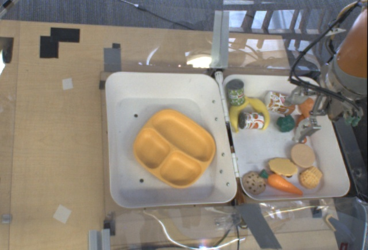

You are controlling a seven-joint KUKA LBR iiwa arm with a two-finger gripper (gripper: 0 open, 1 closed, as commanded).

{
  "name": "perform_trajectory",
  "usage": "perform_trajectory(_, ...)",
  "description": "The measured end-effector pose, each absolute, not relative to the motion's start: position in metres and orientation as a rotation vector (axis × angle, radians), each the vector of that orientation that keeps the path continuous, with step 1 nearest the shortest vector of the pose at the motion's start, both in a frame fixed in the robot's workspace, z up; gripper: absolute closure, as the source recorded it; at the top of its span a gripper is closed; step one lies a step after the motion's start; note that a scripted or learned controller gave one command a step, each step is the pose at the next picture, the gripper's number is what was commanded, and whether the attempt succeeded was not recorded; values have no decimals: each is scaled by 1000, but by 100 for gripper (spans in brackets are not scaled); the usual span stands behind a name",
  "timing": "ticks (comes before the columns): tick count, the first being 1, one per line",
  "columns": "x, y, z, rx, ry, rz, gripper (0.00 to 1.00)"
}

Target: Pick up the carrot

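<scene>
Beside carrot (282, 183): cookie (253, 183), waffle (311, 177), bread rounds; claw (307, 128) above.

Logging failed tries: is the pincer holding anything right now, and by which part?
Nothing is held. The pincer hangs open over the right bin, and the carrot lies apart near the front wall.

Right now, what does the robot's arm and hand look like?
The arm comes in from the right, with a rounded orange band and grey parts. Black cables loop along it. Its hand is small, made of grey metal, with two thin fingers at the end. I can see no writing or markings on it.
</scene>
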State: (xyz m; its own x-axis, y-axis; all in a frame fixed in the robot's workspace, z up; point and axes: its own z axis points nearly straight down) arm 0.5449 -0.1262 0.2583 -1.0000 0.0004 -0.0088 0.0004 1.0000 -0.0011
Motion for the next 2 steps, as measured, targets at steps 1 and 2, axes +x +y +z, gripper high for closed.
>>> perform_trajectory(1, 505, -128, 136, 42, 3143, 2, 0)
perform_trajectory(2, 495, -108, 91, 117, 3112, -4, 0)
